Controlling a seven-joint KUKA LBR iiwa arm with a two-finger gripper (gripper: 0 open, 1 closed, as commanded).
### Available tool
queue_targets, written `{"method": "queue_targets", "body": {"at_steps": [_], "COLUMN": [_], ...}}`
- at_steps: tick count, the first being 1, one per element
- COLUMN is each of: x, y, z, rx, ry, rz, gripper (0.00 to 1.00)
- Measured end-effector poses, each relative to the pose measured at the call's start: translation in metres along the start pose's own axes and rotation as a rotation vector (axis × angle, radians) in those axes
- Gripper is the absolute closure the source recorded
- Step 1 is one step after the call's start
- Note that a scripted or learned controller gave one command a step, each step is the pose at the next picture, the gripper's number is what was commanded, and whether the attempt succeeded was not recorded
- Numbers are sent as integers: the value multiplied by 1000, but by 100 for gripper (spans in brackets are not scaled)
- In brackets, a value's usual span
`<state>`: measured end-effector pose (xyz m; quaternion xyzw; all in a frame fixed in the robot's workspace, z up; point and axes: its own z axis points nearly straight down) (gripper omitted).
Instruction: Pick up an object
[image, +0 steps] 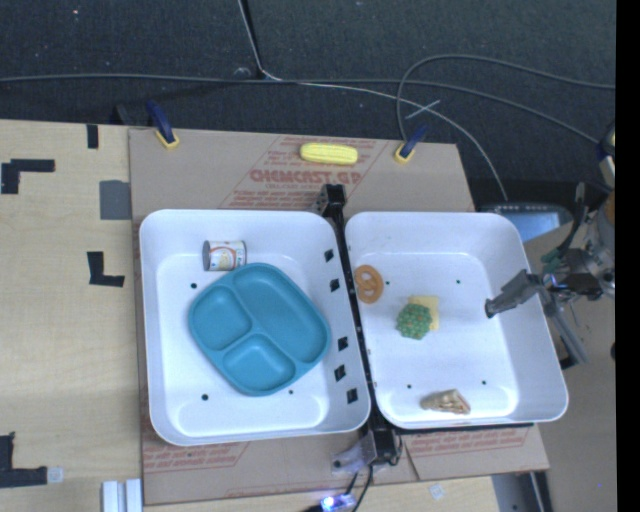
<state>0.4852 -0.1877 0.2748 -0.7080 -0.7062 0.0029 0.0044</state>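
The right bin (500, 232) holds a brown pretzel (368, 283), a green broccoli piece (413, 321) lying against a pale yellow block (428, 304), and a tan lumpy object (445, 402) near the front wall. My gripper (503, 300) reaches in over the right bin's right wall, with its dark tip well to the right of the broccoli and apart from every object. Nothing shows in its grasp. In the left bin (160, 232) lie a blue divided plate (258, 326) and a small can (224, 255) on its side.
A yellow corn cob (328, 154) rests on the cardboard behind the bins. Black clips (345, 345) run along the seam between the bins. Blue and yellow clamps (163, 127) pin the cardboard's back edge. Cables (440, 75) cross the dark floor behind.
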Motion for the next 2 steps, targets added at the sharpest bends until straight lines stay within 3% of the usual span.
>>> {"method": "queue_targets", "body": {"at_steps": [1, 2], "x": [0, 2], "y": [2, 0], "z": [-5, 60], "rx": [-9, -3], "ry": [-2, 0], "rz": [-4, -3], "gripper": [0, 0]}}
